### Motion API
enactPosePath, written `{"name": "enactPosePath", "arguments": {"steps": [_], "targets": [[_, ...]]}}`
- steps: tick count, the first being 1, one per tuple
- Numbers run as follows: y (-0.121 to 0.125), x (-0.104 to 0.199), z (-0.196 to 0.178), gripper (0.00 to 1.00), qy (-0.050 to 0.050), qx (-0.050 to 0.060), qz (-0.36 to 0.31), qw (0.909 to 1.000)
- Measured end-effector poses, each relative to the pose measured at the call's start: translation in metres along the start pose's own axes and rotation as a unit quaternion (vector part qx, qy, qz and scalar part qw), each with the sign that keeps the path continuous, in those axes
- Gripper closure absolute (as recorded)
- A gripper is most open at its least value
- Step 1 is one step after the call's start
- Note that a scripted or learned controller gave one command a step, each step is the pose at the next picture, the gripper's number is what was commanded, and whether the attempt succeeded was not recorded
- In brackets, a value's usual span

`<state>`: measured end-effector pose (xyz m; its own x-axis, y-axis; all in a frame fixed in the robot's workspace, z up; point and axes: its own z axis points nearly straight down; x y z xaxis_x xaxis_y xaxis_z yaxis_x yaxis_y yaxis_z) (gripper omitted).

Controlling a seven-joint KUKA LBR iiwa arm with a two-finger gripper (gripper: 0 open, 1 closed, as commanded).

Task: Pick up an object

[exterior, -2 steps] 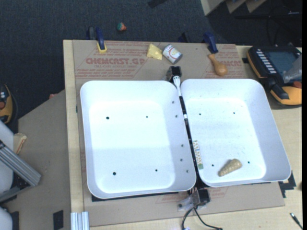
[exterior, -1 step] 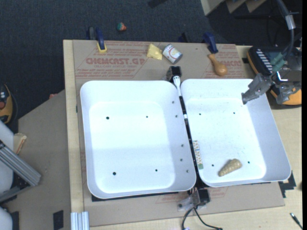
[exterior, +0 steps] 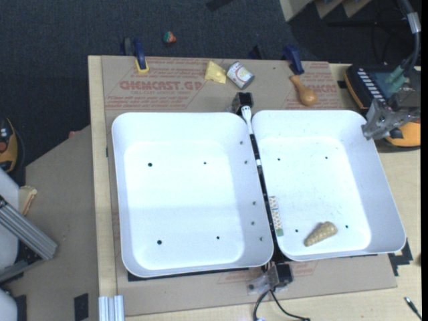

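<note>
Robotics lab, clamped bench (exterior: 200, 85), white bins (exterior: 134, 179)

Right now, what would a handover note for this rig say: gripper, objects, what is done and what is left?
Gripper: above the right bin's far right rim, nothing seen held.
Objects: a tan cone-shaped object lies in the right bin near its front edge. A yellow piece, a small box and a brown pear-like object sit on the board behind the bins.
Done: no pick yet.
Left: pick one object, probably the cone.

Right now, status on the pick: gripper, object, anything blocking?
Gripper at right bin's far right rim, holding nothing visible. Tan cone-shaped object lies near that bin's front edge, untouched. Nothing blocking it.
</note>
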<state>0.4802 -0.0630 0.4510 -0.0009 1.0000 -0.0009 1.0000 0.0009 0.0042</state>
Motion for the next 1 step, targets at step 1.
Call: {"name": "enactPosePath", "arguments": {"steps": [1], "targets": [[0.0480,0.0107,0.1234,1.00,0.001,0.007,0.000,1.0000]]}}
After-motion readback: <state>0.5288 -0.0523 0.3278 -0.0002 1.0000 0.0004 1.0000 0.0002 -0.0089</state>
